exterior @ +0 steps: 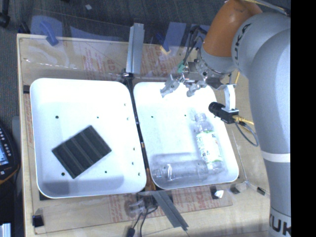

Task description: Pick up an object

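The gripper (pixel 180 86) hangs over the far edge of the right bin (pixel 163 132), its two metal jaws spread apart with nothing between them. It sits just below the orange band (pixel 222 28) of the grey arm (pixel 266 83), which fills the space to the right of that bin. A small black part with a cable (pixel 223 111) sticks out from the wrist, just over the right bin's right rim.

Inside the right bin, well apart from the jaws, lie two clear plastic bottles. One bottle with a white and green label (pixel 206 142) lies lengthwise along the bin's right side, its cap end toward the gripper. The other, a clear bottle (pixel 180 168), lies crosswise along the bin's near wall, and its right end touches or nearly touches the labelled bottle's base.

To the left of the right bin, sharing the middle divide, sits the left bin (pixel 74 98). A dark ribbed rectangular pad (pixel 81 151) lies flat and turned at a slant in its near half. Both bins rest on the pale worktop (pixel 74 53).
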